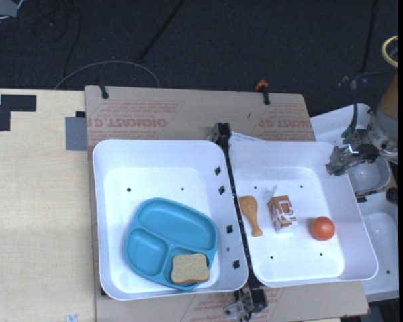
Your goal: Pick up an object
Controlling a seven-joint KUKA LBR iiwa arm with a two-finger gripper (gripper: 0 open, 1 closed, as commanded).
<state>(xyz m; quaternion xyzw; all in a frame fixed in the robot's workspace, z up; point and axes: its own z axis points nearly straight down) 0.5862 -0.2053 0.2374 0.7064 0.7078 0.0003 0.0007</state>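
Hovering over right bin [363,247] rim, our gripper [337,161] (state unclear); below: glossy round tomato [322,228], boxy carton [281,212], drumstick [250,214].

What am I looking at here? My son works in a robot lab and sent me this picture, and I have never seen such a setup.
A camera above a bench looks down at a slant. Two shallow white bins sit side by side. The left bin holds a blue divided plate with a slice of bread on it. The right bin holds a toy drumstick, a small brown carton and a tomato. The robot arm's gripper sits at the right bin's right edge, holding nothing visible.
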